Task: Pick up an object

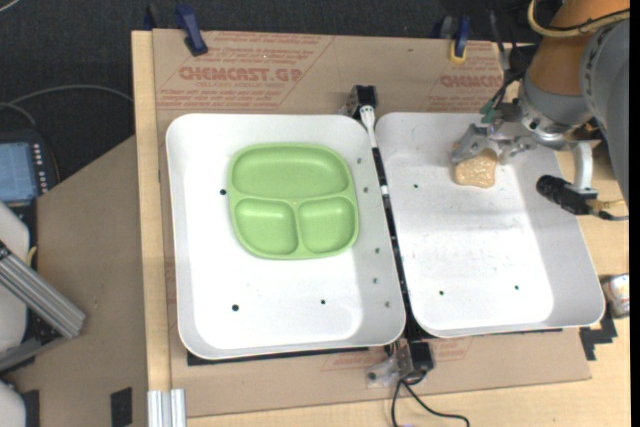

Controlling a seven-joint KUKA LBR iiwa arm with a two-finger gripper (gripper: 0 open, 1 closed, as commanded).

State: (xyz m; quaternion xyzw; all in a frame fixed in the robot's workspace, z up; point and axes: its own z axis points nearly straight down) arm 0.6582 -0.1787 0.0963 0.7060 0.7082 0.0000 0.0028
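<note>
Bread-like tan lump was seen in the upper part of the right bin, directly beneath the gripper; contact could not be judged. A green divided plate lay in the left bin.

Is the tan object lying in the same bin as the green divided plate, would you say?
No, the tan object lies in the right bin, while the green plate sits in the left bin.

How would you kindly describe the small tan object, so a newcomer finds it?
Look at the right-hand white bin. In its upper part, just beneath the pincer, lies a tan lump. It is the one loose item in that bin.
</note>
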